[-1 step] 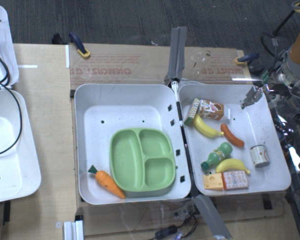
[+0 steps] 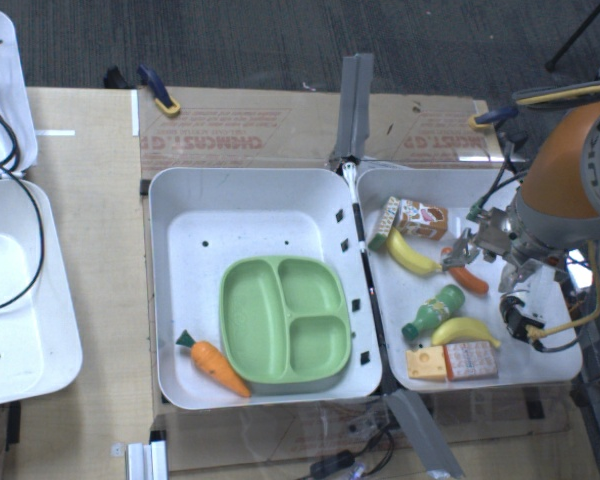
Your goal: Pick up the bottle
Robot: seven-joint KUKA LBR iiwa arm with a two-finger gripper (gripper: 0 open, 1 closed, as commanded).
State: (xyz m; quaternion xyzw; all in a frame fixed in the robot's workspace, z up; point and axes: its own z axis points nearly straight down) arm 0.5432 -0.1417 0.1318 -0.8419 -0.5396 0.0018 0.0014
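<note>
We see the bottle (image 2: 433,313) lying tilted in the right bin (image 2: 555,363), touching a banana (image 2: 465,330) on its lower side, with another banana (image 2: 412,253) and a small red piece (image 2: 468,279) just above it. Our gripper (image 2: 463,253) hangs over that red piece, beside the bottle, not on it; how it is set we cannot tell. Coming down here, we judge it could catch the wrong item, or nudge the bottle so that it rolls against the banana.

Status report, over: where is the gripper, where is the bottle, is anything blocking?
Gripper above right bin, near sausage. Bottle lying free below. Banana touches bottle.
</note>
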